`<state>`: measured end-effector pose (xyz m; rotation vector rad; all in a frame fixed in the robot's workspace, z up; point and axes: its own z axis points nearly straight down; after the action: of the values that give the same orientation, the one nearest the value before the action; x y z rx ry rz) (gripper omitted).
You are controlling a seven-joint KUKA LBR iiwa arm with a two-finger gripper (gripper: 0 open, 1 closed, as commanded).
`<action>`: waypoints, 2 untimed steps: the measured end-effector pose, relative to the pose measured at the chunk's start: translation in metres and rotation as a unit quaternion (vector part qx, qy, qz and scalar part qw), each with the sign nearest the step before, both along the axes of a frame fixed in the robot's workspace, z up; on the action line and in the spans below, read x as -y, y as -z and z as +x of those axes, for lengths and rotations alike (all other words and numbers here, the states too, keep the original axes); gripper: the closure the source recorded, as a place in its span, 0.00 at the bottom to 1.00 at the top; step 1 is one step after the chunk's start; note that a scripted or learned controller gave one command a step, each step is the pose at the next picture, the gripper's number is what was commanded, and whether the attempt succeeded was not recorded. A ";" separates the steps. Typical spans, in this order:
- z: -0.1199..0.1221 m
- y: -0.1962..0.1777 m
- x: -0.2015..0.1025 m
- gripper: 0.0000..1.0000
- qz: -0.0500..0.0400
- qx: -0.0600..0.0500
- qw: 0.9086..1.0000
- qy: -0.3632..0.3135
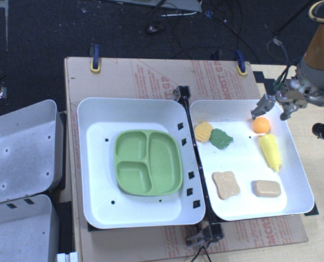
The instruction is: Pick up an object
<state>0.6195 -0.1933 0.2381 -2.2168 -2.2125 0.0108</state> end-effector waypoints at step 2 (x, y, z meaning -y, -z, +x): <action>-0.001 0.039 0.006 0.00 -0.001 0.004 1.000 0.000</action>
<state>0.6182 -0.1993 0.1987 -2.2202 -2.2180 0.0047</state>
